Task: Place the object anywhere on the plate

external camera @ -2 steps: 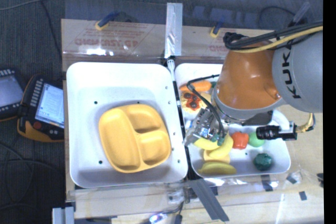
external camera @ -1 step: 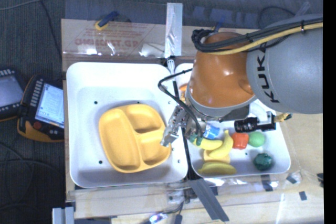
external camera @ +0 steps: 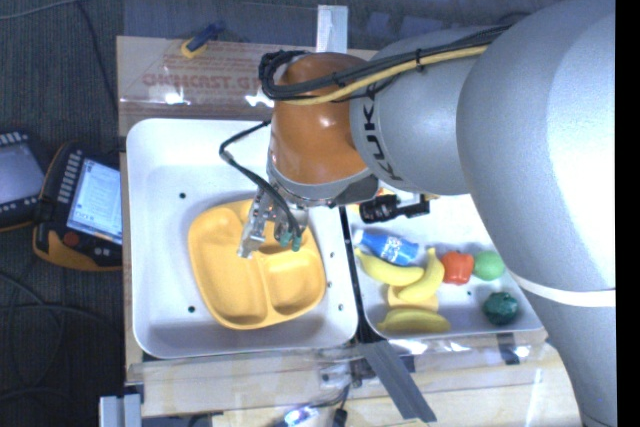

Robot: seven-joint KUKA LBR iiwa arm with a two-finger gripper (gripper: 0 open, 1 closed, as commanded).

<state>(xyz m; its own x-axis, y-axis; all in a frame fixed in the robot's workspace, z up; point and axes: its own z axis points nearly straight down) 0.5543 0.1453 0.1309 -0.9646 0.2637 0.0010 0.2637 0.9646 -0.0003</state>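
A yellow plate [external camera: 250,280] with divided sections lies in the left white bin [external camera: 160,215]. My gripper [external camera: 269,237] hangs low over the plate's upper right part, reaching down from the orange wrist band. Its two fingers stand apart, and only the yellow plate surface shows between them; it looks open. A small teal spot sits at the right fingertip [external camera: 293,237], and I cannot tell whether it is part of the finger. The arm hides the upper right of the left bin.
The right bin [external camera: 450,330] holds a blue bottle [external camera: 392,247], yellow bananas [external camera: 410,290], a red-orange pepper [external camera: 456,266], a light green ball [external camera: 488,265] and a dark green piece [external camera: 500,306]. A tablet and pendant [external camera: 85,205] lie left of the bench.
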